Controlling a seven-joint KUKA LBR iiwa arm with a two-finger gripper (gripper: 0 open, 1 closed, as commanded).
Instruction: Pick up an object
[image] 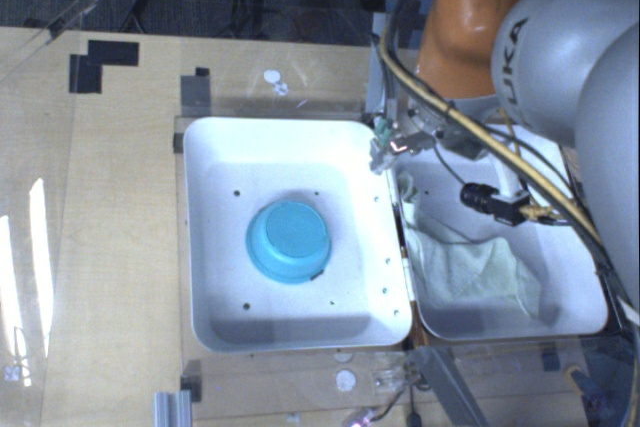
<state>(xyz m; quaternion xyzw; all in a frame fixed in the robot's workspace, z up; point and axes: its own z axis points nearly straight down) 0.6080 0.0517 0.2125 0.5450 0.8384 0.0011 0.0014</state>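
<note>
A round blue bowl (289, 241) lies upside down near the middle of the left bin (215, 165). A crumpled white cloth (475, 272) lies in the right bin (500, 329), toward its front. My gripper (385, 152) hangs at the back of the wall between the two bins, above and to the right of the bowl and clear of both objects. Nothing shows in its grasp. The grey arm with its orange band (462, 15) covers the right bin's back half.
Black cables and a plug (492, 201) trail from the wrist over the right bin. The wooden bench (90, 245) stretches out to the left, with black tape marks (100, 60) at its back.
</note>
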